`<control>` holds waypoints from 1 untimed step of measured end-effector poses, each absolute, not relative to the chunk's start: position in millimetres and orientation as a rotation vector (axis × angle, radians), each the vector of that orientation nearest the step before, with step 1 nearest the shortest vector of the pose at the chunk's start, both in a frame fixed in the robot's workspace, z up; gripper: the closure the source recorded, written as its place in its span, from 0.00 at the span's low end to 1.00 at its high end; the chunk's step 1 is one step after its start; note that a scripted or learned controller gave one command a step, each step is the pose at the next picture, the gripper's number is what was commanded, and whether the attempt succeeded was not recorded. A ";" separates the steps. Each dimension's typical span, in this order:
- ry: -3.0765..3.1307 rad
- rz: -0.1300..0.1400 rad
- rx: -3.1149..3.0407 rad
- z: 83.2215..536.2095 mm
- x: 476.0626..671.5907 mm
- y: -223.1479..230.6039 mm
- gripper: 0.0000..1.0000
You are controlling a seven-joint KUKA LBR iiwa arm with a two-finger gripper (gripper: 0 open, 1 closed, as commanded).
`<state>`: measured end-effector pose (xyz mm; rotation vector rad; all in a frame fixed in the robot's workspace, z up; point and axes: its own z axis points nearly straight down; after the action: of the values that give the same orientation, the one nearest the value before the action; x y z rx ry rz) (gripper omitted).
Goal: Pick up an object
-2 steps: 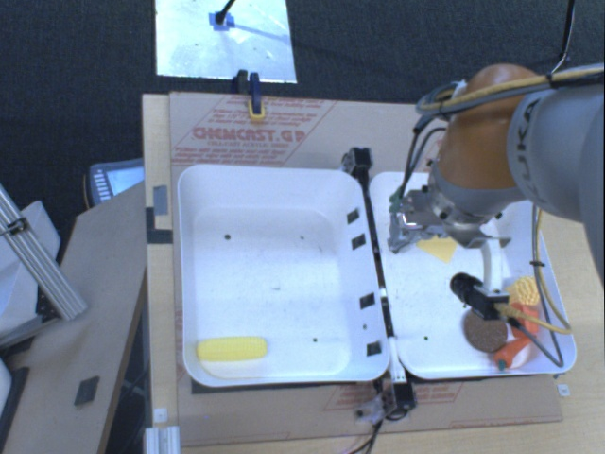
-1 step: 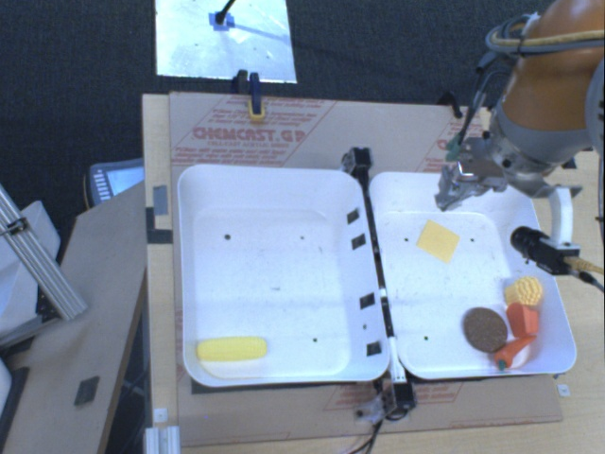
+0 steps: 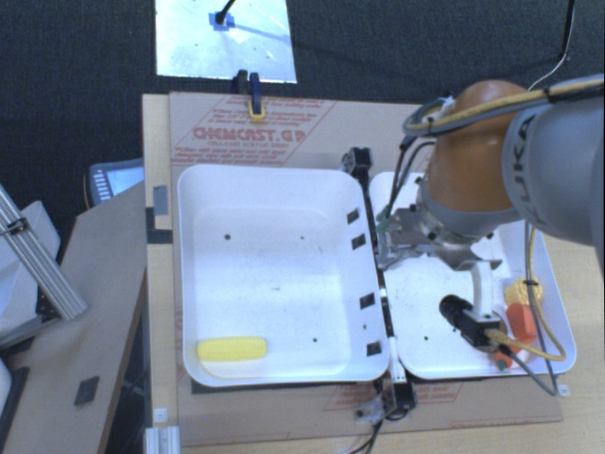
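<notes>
Where the two bins meet, the gripper [image 3: 408, 237] hangs just right of the left bin's [image 3: 284, 183] wall; the wrist [image 3: 468, 173] hides it, so I cannot tell whether it is spread or pressed together. A yellow object [image 3: 232, 349] lies in the left bin's near left corner. An orange thing [image 3: 521, 320], perhaps another object, lies well right of the left bin.

The grey arm [image 3: 560, 164] comes in from the right and bends steeply downward. Its orange band [image 3: 473, 149] bulges towards me, rounded and glossy. Below it the grey wrist [image 3: 460, 218] points down and a little leftward. The tool [image 3: 402, 238] hangs low beneath it, mostly hidden under the wrist's bulk from here.
</notes>
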<state>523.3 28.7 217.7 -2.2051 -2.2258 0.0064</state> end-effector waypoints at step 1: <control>-2.238 -0.020 -2.226 333.6 605.3 13.0 1.00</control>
<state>605.3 13.0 333.6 -2.2259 -2.2375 -0.0197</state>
